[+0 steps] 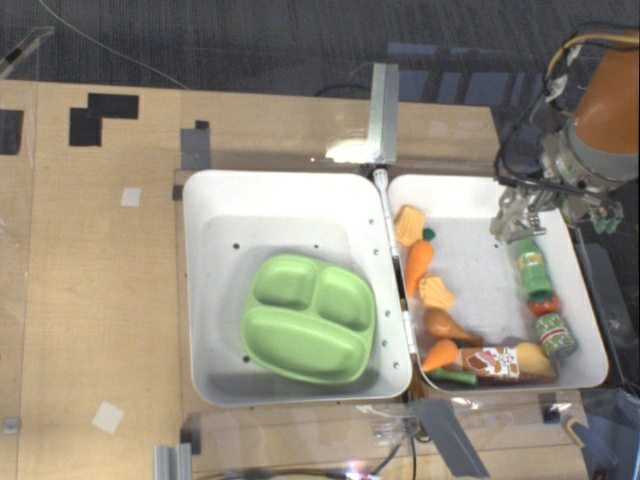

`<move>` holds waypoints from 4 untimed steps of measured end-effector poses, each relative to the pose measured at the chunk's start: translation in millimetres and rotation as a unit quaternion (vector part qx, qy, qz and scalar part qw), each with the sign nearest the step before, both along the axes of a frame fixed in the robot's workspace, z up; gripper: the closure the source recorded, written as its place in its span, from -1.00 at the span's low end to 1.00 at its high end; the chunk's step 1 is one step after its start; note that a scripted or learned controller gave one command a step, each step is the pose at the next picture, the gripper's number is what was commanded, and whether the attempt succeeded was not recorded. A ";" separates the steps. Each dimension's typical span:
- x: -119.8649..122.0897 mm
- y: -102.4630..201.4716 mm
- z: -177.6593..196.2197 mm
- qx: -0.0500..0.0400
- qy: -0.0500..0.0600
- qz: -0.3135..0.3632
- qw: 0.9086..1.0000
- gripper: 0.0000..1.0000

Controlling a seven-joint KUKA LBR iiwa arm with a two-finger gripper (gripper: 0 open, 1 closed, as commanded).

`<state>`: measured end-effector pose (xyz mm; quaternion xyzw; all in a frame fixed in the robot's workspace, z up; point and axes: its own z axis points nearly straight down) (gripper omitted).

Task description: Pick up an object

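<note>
From above, the gripper (520, 218) hangs over the far right part of the right bin (470, 200); I cannot tell how it is set, and nothing shows held in it. Just below it lies a green bottle (532, 271), with a small can (556, 334) further toward the bin's near edge. Along the bin's left wall sit a carrot (418, 264) and two yellow pieces (409, 224). A ketchup bottle (492, 363) lies along the near wall. Left of this bin, the other bin (210, 208) holds a green divided plate (307, 318).
</note>
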<state>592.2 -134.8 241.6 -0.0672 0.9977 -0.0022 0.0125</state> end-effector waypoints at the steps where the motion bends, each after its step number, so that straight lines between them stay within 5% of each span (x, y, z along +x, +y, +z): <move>1: 20.7 68.6 12.4 0.003 0.007 -0.012 1.000 1.00; 3: 25.0 66.9 38.6 0.002 -0.004 -0.012 1.000 1.00; 4: 70.0 29.1 55.0 0.000 0.006 0.034 0.999 1.00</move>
